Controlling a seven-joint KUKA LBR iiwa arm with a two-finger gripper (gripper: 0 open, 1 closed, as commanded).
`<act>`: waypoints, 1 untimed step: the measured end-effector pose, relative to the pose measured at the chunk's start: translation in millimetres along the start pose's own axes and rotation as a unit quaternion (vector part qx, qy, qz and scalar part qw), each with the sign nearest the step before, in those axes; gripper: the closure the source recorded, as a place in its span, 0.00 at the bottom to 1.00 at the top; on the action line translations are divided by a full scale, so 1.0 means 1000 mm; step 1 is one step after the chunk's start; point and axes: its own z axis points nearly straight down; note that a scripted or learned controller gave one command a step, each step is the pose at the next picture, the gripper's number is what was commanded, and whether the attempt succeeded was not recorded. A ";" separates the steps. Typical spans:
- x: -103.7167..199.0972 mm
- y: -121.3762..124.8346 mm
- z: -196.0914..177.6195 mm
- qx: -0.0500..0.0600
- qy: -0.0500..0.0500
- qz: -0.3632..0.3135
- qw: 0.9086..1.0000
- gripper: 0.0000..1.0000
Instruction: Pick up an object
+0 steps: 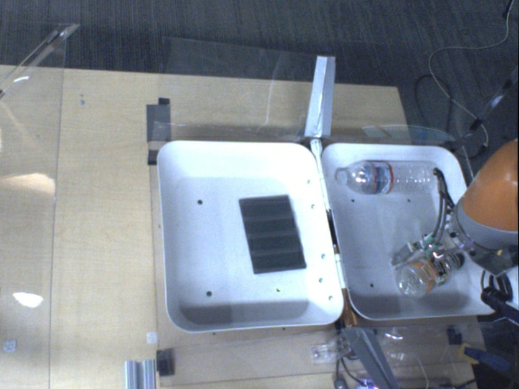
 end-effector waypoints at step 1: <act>0.001 0.003 -0.012 -0.003 0.000 0.000 1.000 1.00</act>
